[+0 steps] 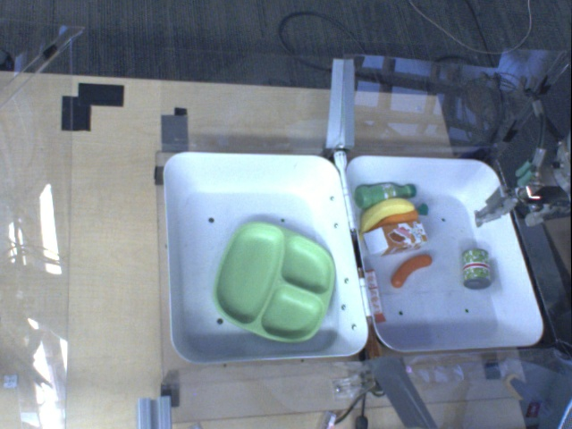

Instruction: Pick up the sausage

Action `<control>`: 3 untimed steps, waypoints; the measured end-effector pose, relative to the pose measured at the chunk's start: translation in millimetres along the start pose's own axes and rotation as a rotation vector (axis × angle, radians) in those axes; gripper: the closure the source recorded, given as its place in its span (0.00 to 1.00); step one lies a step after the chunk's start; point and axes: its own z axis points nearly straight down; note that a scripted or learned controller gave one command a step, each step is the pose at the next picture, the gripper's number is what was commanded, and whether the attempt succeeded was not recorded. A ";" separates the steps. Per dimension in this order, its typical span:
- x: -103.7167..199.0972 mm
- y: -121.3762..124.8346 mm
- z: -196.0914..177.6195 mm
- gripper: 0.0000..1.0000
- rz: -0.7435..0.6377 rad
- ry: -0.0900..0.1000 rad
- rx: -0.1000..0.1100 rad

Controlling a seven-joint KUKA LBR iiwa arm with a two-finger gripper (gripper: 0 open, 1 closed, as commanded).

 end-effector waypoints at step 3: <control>89.9 -13.9 157.6 1.00 0.187 0.002 -0.015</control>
